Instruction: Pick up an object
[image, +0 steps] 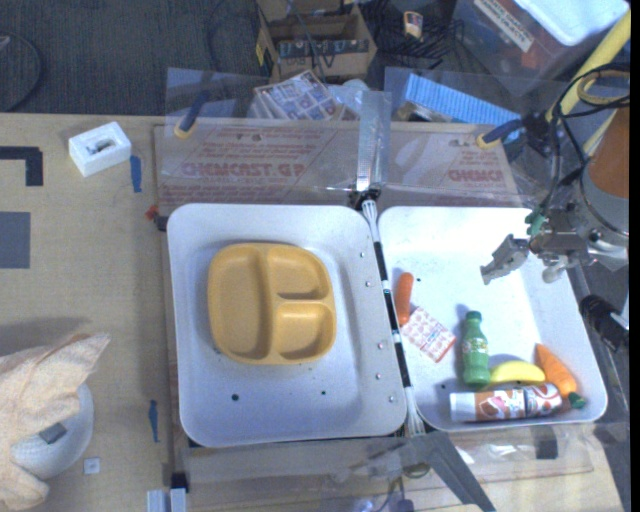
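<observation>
Gripper (512, 256) hovers over the right bin's (440, 232) upper right area, fingers apparently spread with nothing between them, though the view is small. Green bottle (474, 348) stands near that bin's lower edge, beside banana (518, 373), carrot (556, 369) and a lying tube (505, 403).

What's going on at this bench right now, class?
A robot arm reaches in from the right, its pincer hanging over the right bin with nothing between its fingers. Below it lie a green bottle, a banana, two carrots and a tube. The left bin holds a yellow divided tray.
</observation>
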